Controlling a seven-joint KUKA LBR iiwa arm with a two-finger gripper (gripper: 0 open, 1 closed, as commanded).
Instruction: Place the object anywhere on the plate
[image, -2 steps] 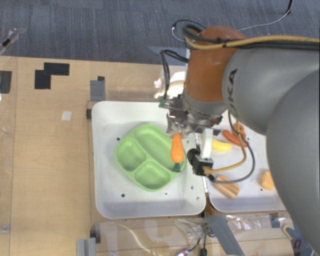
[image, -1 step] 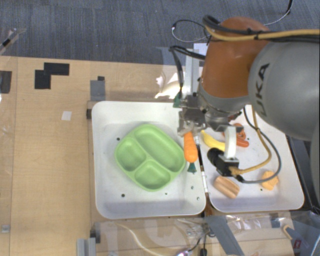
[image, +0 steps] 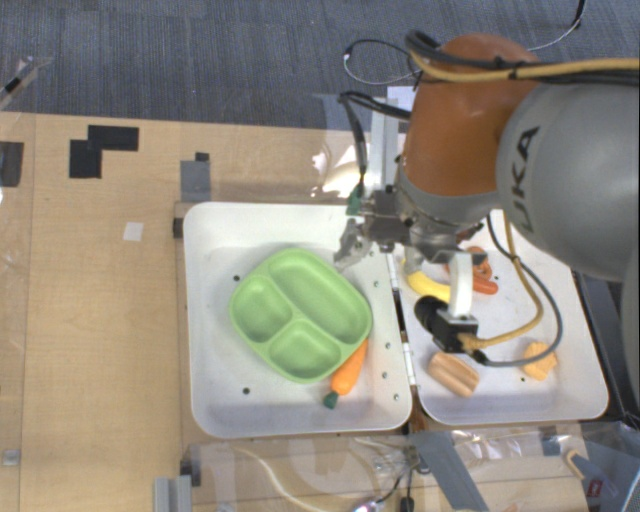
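– Green plate, three compartments, sits mid left bin, all of it in plain sight. Where is the carrot?

– At the plate's 5 o'clock, on the bin floor. Its thick end lies against the plate's rim and its dark green tip points to 7 o'clock. Whether it touches the rim or only lies just beside it is hard to say.

– And the gripper?

– At the plate's 1 o'clock, over the bin's right wall. It is small and grey against white, and the arm covers it from above. Open or closed cannot be told. Nothing can be made out in its grasp.

– What does the arm hide in the right bin?

– Most of the far half. A yellow piece peeks out below the wrist, its upper end covered. At its 3 o'clock an orange-red piece is partly cut off by a cable. A tan roll lies clear at 6 o'clock, and a yellow wedge lies at the roll's 3 o'clock.
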